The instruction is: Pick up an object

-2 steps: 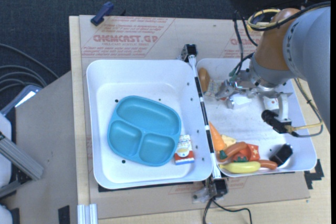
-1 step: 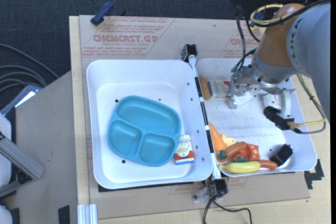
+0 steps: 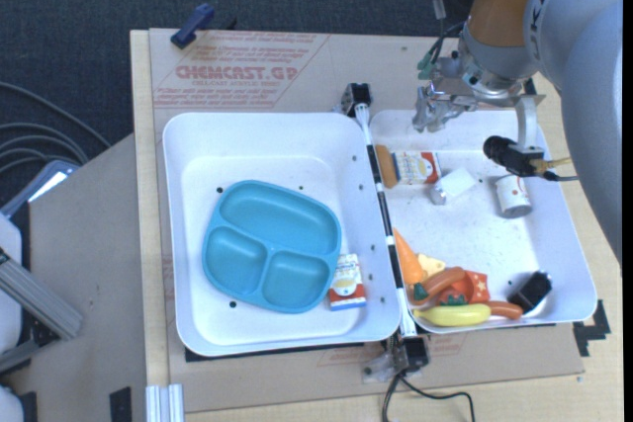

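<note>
My gripper [image 3: 432, 117] hangs over the far left corner of the right bin [image 3: 564, 242], open, with nothing between its fingers. Just in front of it lies a small red, white and brown carton [image 3: 410, 167]. To the carton's right are a small white block [image 3: 453, 185] and a white cylinder [image 3: 513, 197]. At the bin's near end, an orange carrot [image 3: 405, 255], a red toy [image 3: 453, 284], a yellow banana [image 3: 456, 315] and a black block [image 3: 531, 291] lie close together.
The left bin [image 3: 188, 203] holds a blue divided plate [image 3: 272, 245] and a small carton [image 3: 346, 280] by its near right corner. A ridge with black clips [image 3: 356, 98] separates the two bins. A blue clamp [image 3: 192, 25] sits on the board behind.
</note>
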Robot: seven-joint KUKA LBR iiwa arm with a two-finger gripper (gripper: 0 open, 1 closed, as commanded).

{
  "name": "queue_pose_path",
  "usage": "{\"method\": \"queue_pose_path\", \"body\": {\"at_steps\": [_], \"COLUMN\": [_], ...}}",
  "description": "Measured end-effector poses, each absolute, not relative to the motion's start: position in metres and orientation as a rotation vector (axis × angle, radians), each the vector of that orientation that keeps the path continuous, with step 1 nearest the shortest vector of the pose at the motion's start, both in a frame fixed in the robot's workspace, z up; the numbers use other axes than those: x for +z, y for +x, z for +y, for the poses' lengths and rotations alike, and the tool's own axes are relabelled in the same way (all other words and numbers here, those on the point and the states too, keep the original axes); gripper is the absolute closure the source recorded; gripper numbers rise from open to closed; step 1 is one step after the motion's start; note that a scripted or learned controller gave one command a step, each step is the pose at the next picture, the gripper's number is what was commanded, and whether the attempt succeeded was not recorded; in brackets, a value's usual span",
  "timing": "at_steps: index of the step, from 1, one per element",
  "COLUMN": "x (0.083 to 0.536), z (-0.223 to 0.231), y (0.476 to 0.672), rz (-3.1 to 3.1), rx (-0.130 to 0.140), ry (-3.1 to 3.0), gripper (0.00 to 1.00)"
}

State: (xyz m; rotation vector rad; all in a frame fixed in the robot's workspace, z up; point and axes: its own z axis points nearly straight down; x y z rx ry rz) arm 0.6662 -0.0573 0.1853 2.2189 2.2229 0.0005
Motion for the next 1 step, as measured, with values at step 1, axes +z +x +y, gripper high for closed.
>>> {"method": "queue_pose_path", "body": {"at_steps": [1], "x": [0.1848], "z": [-0.0575], "y": [0.6659], "rz": [2.223], "rx": [-0.001], "ry": [2.22], "gripper": [0.0]}}
